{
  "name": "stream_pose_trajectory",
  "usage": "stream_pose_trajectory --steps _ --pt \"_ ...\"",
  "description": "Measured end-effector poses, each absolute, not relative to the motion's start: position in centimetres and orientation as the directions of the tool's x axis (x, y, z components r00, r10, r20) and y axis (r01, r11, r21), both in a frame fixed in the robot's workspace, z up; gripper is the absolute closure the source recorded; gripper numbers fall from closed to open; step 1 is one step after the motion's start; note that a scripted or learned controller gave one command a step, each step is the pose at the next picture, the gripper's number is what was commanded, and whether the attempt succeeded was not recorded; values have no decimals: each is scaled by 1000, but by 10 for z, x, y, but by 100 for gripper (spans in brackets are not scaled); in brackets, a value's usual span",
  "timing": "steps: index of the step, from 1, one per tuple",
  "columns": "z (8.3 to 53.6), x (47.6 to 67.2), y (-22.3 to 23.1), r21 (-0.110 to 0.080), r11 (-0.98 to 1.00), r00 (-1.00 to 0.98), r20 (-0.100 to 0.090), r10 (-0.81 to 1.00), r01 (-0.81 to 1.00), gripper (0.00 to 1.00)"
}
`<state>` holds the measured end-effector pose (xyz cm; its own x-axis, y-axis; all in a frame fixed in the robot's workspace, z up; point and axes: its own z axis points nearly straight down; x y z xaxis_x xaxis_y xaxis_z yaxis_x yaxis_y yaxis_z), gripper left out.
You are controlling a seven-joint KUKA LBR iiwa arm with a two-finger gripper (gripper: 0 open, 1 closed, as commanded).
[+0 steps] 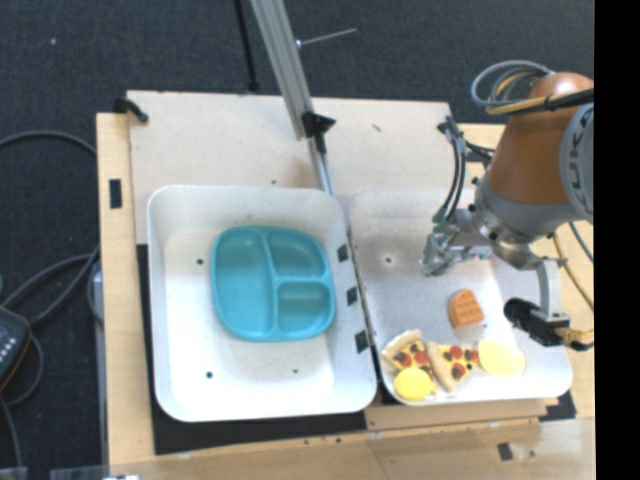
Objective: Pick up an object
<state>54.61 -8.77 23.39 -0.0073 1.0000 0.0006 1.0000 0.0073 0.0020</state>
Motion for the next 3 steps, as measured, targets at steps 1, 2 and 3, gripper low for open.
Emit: stream_pose_trajectory --steps 1,2,3 --pt "233 572 -32 2 8 -8 2 1000 1000 100" --pt "237 611 9 3 7 -7 1 1000 1000 100" --pt "245 629 54 3 7 -7 1 1000 1000 100"
